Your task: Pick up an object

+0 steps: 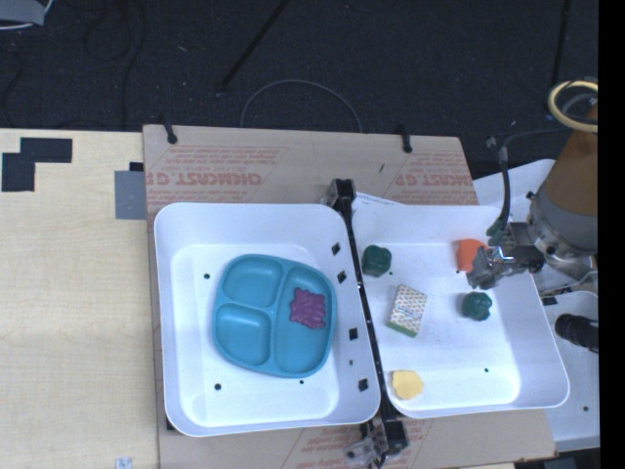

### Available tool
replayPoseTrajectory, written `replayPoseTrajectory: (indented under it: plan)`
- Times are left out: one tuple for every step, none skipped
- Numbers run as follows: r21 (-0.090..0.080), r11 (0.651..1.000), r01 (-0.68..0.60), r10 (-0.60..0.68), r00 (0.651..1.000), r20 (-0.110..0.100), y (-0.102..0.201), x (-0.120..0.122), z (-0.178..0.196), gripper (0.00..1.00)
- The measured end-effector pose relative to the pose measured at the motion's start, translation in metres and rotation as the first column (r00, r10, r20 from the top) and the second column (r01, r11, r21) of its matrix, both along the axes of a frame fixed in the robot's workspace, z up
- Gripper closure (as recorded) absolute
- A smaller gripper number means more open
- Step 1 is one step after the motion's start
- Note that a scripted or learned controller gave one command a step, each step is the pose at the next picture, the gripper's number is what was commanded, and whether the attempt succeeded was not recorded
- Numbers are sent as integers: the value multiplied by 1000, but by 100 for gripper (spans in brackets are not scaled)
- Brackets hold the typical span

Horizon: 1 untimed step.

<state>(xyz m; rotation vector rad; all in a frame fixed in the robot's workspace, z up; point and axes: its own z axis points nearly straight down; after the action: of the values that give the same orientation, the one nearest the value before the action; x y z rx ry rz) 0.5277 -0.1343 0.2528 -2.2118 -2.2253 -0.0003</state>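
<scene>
The right bin [518, 379] holds several small objects: a dark green lump [376, 259] near its left wall, a patterned pale block [408, 310] in the middle, a yellow piece [406, 385] at the front, a second dark green lump [477, 306] and an orange piece [468, 253] to the right. My gripper [484, 270] hangs over the right side of this bin, just right of the orange piece and above the second green lump. Nothing shows between its fingers.
The left bin [186, 399] holds a blue divided plate [254, 311] with a purple lump [309, 307] in its right compartment. A black divider [356, 311] runs between the bins. Cardboard [293, 169] lies beneath them. The arm's body [571, 203] stands at the right.
</scene>
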Motion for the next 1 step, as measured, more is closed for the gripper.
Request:
replayPoseTrajectory:
  plan:
    - [-1,1000,0,0,1000,1,54,14,6,100]
